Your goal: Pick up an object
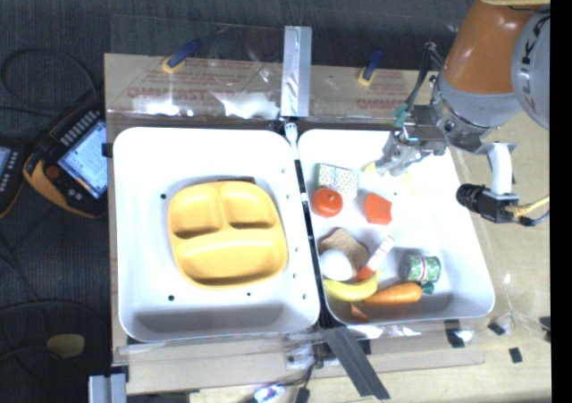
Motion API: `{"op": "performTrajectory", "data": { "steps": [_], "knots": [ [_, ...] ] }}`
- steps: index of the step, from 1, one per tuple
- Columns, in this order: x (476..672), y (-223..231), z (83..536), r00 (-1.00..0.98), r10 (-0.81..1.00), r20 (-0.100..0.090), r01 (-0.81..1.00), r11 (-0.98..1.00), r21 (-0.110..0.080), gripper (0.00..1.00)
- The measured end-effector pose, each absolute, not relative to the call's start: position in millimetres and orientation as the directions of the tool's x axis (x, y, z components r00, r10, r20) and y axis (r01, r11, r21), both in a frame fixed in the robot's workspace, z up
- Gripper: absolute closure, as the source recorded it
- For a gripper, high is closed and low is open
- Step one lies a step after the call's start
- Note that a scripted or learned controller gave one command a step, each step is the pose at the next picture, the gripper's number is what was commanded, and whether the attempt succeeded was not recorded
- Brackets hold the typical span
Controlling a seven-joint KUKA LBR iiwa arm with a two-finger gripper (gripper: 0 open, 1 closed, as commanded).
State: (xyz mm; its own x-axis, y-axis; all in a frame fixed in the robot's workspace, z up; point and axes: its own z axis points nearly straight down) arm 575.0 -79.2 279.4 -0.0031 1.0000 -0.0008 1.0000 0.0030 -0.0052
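Observation:
My gripper (pixel 393 160) hangs over the back of the right bin (pixel 465 240), above a pale yellowish object (pixel 401 180) lying by its fingertips. In that bin lie a red tomato (pixel 328 202), a red-orange block (pixel 378 207), a green-and-white box (pixel 336 178), a brown piece (pixel 344 242), a white egg (pixel 337 264), a yellow banana (pixel 350 289), an orange carrot (pixel 391 295), a green-labelled can (pixel 420 268) and a small white-and-red tube (pixel 381 255). Nothing shows between the fingers.
The left bin (pixel 134 214) holds a yellow divided tray (pixel 227 230). A metal divider (pixel 296 71) stands behind the two bins. A handheld pendant (pixel 76 164) lies left of the bench. A black fitting (pixel 483 198) juts from the arm over the right bin's edge.

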Motion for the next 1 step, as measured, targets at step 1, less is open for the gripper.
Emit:
{"op": "performTrajectory", "data": {
  "steps": [1],
  "knots": [
    [574.9, -79.9, 279.5, -0.002, 1.000, -0.002, 1.000, 0.002, -0.005, 0.00]
  ]
}}
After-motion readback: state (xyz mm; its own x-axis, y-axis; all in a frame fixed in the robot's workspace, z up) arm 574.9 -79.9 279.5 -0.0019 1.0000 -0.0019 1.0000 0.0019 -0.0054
